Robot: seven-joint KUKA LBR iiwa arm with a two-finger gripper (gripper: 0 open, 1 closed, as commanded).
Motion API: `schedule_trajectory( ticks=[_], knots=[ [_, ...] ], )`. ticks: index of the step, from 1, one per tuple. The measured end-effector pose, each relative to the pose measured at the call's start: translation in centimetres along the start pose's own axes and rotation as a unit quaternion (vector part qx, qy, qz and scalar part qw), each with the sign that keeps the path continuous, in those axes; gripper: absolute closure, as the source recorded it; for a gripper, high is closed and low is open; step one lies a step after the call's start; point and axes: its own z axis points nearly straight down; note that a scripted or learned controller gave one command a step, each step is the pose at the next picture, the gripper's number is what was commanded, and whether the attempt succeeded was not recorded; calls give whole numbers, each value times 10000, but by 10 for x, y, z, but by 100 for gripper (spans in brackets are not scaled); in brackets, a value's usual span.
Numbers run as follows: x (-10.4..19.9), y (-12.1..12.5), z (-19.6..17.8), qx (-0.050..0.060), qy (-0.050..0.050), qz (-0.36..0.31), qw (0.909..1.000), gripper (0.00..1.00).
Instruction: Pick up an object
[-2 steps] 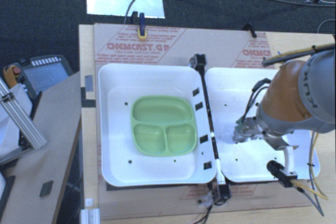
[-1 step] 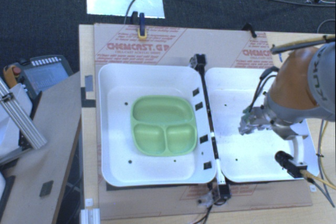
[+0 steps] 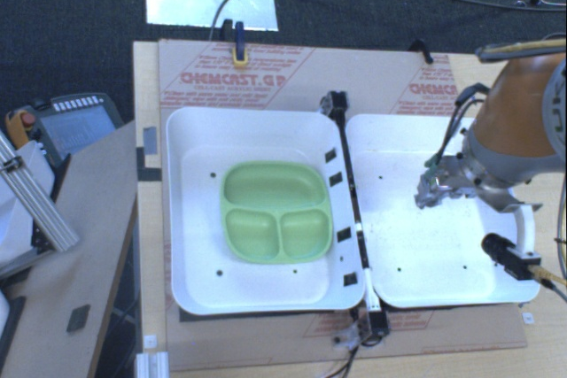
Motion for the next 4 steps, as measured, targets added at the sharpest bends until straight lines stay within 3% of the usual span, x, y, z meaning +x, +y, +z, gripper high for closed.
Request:
schedule_trajectory(
  ticks=[1,4],
  knots=[
    [0,-6,-47,4,1,3,10000,100],
    [157,36,-35,21,15,-22,10000,100]
  ],
)
